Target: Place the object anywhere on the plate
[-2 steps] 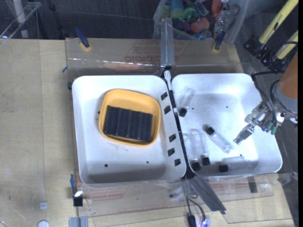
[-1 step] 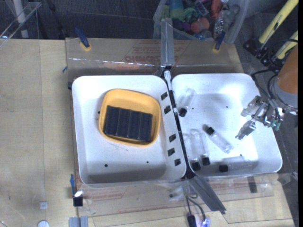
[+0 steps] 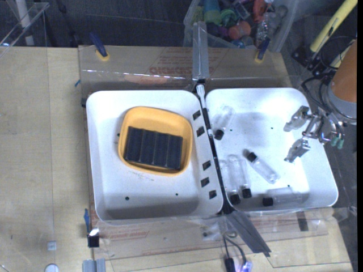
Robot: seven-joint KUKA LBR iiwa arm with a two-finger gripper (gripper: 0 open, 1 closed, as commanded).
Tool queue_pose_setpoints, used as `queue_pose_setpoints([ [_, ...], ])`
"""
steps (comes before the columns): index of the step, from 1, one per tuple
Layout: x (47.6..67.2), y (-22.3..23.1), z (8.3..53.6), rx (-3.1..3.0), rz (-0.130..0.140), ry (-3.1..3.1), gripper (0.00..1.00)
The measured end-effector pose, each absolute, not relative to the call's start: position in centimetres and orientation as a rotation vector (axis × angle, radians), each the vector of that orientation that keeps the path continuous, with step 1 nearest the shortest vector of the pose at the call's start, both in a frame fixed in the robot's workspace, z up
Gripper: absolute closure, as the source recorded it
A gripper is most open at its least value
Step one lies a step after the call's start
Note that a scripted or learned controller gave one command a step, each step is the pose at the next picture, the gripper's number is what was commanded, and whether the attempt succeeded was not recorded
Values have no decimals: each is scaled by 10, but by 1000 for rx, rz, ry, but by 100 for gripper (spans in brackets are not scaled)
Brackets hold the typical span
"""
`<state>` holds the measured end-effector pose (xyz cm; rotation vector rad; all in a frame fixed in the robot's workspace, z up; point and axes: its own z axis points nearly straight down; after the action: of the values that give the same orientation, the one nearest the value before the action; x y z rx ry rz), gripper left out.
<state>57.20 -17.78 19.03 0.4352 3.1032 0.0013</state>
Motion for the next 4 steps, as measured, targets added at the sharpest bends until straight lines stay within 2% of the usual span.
queue_pose_setpoints([
  [1,586,-188,186,-50,0,3132,0],
  [2,575,-219,189,-330,-1,3115,0],
  [3,569,-223,201,-769,-2,3036,0],
  [4,585,-221,194,-1034,-2,2957,0],
])
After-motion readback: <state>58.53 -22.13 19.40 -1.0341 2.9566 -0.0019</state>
